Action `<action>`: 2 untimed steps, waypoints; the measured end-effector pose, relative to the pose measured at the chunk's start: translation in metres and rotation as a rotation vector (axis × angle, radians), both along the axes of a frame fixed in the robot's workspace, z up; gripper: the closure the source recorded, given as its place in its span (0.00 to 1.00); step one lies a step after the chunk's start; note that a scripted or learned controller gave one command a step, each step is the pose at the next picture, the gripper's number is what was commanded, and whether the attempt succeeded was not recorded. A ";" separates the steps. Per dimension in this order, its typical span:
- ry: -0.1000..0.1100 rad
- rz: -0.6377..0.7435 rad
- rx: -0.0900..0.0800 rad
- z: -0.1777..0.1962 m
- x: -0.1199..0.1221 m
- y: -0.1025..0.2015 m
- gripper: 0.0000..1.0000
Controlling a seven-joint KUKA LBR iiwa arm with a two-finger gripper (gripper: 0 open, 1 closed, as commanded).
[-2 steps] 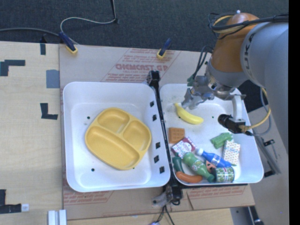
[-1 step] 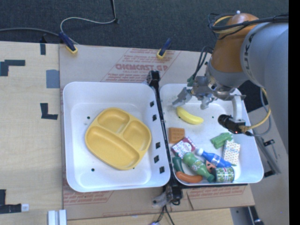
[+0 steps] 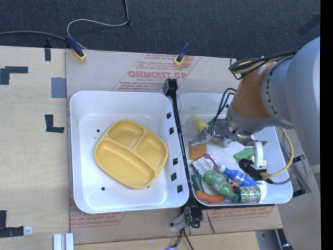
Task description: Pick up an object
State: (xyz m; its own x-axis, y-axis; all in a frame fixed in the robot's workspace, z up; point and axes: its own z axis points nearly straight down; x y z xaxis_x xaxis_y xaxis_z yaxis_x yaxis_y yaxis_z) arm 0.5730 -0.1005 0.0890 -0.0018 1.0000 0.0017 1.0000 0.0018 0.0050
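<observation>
The arm [image 3: 270, 95] comes in from the right of the frame and covers the upper right part of the right bin [image 3: 193, 104], so what lies under it is hidden. Its metal tip ends in the upper left part of this bin, between a small yellow piece [image 3: 200, 122] above and a flat orange square [image 3: 197, 151] below, near to both. The tip is dark and small here, and I cannot tell if the jaws are open or closed, or if they touch anything.

The objects to pick up are all in the right bin, most of them crowded in its lower half. A red and white packet [image 3: 204, 164] lies just under the orange square. Below it are a green bottle [image 3: 217, 182], a blue bottle [image 3: 238, 177] and a can with a green label [image 3: 251, 193], close together and partly one over another. An orange-red long thing [image 3: 209, 197] lies along the lower rim, and a dark green thing [image 3: 196, 182] beside the left wall is hard to name. A light green piece [image 3: 243, 154] is half hidden by the robot.

The left bin [image 3: 78, 139] holds a yellow divided plate [image 3: 131, 153] in its middle, well apart from all four walls. In the right bin there is bare white floor along the top edge. Both bins stand on a cardboard sheet [image 3: 156, 72] on the tabletop [image 3: 26, 139].
</observation>
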 end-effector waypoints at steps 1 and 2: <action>-0.009 0.000 0.005 0.013 0.003 0.003 1.00; 0.003 0.001 -0.002 0.096 0.086 0.049 1.00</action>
State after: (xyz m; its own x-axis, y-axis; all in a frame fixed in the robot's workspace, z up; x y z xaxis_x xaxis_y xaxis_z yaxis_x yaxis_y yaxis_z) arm 0.6591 -0.0516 0.1850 -0.0023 1.0000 -0.0004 1.0000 0.0023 0.0017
